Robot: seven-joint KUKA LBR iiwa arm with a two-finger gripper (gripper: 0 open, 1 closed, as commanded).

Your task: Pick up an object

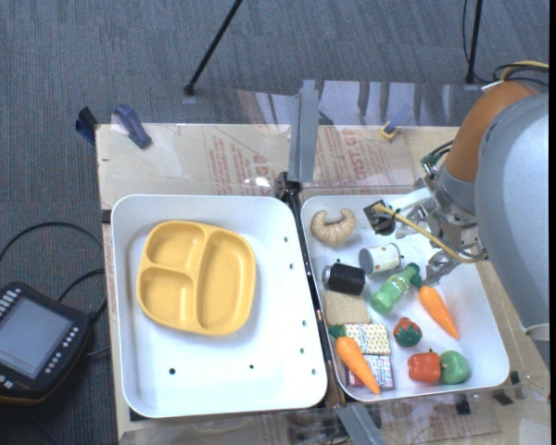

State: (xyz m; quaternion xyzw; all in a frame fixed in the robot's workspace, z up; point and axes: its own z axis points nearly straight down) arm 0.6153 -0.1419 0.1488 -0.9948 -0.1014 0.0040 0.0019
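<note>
Gripper (442,248) low over the right bin (496,341), at its upper right; whether it is open or closed can't be told from here. Green bottle (395,288) lies tilted just left of the gripper, white cylinder (380,257) above the bottle, black cylinder (346,278) further left, carrot (438,311) just below the gripper. Yellow divided plate (197,277) sits in the left bin (148,378).

Divided plastic plate (197,277): yellow
Shallow plastic bins (222,378): white
Toy carrots (437,311): orange
Plastic bottle (394,290): green
Toy croissant (334,225): tan
Small cylinder (346,278): black
Toy pepper (424,367): red
Worktop (213,156): brown cardboard, red print
</note>
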